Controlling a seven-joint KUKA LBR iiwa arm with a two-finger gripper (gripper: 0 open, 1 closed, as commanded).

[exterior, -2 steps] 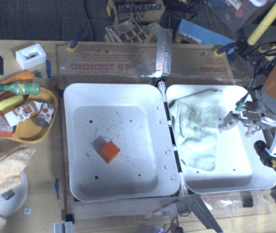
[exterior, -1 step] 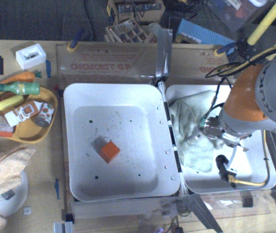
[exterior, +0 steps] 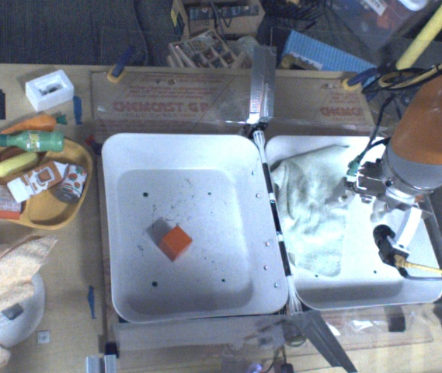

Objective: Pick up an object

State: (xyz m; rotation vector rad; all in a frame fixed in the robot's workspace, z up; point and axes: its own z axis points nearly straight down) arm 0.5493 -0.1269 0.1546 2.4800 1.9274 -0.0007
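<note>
My arm comes in from the right and sits over the right bin (exterior: 430, 286), and my hand (exterior: 358, 179) is down at the right side of the crumpled white cloth (exterior: 310, 208) that covers most of that bin's left half. From this slanted look I cannot tell whether my hand is spread or pressed together, and I see nothing pinched in it.

The clearest thing to pick up is the orange block (exterior: 176, 242), lying alone on the floor of the left bin (exterior: 120, 162), well apart from my hand, with the divider between the bins in the way.

If I close here, I judge the cloth is what I meet. It is soft and bunched, so I may catch only a fold that slides out as I rise, or drag the whole sheet up and let it snag on the bin wall. The cable (exterior: 426, 268) trailing beside my wrist lies near the cloth's edge and could tangle with it.

If I go for the block instead, I must lift clear of the divider first; too low a crossing would strike the rim. The block sits turned at an angle, so a poorly aligned grip could push it away.
</note>
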